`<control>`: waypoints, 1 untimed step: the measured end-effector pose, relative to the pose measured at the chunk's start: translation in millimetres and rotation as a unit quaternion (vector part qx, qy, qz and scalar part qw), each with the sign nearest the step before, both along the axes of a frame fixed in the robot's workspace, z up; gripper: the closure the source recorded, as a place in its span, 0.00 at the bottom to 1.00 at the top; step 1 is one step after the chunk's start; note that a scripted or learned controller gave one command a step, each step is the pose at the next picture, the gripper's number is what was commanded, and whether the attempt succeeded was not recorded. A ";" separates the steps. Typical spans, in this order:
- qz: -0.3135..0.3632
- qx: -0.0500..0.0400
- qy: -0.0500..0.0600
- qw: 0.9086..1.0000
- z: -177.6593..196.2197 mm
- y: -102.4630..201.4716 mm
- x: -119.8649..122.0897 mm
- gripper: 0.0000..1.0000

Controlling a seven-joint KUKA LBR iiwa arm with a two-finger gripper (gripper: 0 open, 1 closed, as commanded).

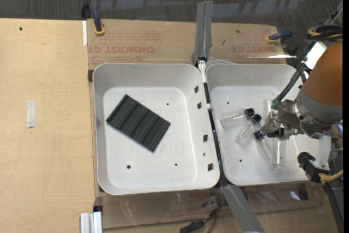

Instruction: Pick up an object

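While one ribbed black tray [138, 122] lies left, several clear vials [235, 118] (count unclear) lie right, end effector [271, 129] state unreadable

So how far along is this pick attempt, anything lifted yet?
Nothing looks lifted. The tool is low in the right bin, among the clear tubes with black caps, which lie on the bin floor. Whether it has closed on one is unclear. The dark ribbed panel lies untouched in the left bin. Grasp and lift remain.
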State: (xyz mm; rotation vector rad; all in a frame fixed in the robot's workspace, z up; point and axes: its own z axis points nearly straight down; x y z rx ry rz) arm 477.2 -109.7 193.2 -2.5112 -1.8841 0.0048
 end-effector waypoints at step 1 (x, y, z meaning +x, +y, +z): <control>0.001 -0.001 0.000 1.000 41.9 67.7 0.4 1.00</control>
